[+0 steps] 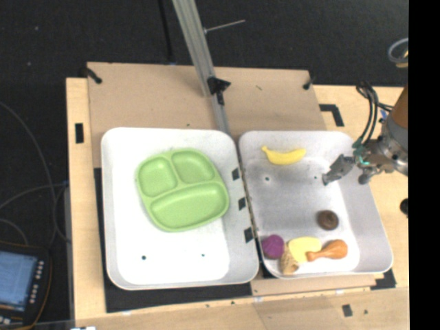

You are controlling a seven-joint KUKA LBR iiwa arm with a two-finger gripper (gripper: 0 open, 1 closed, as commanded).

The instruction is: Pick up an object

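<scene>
Across the bench (172, 98) sit two shallow white bins side by side. Left bin (124, 253) holds one green divided plate (182, 190) with three compartments, lying flat near its upper middle. Right bin (295, 184) holds five small objects: one yellow banana (283, 155) near the upper wall; one dark brown round piece (327, 219) toward the right side; and, clustered along the lower wall, one purple round piece (273, 245), one pale yellow piece (302, 246) and one orange-brown drumstick-shaped piece (328, 251). A tan fragment touching the pale yellow piece is too small to identify. One slanted metal pole (196, 43) rises from between the bins and is cut off at the top edge. Arm (399, 115) enters from the right and is largely cut off. Gripper (352, 170) hangs over the right bin's upper right area, its two fingers spread apart with nothing between them, well apart from every object.
</scene>
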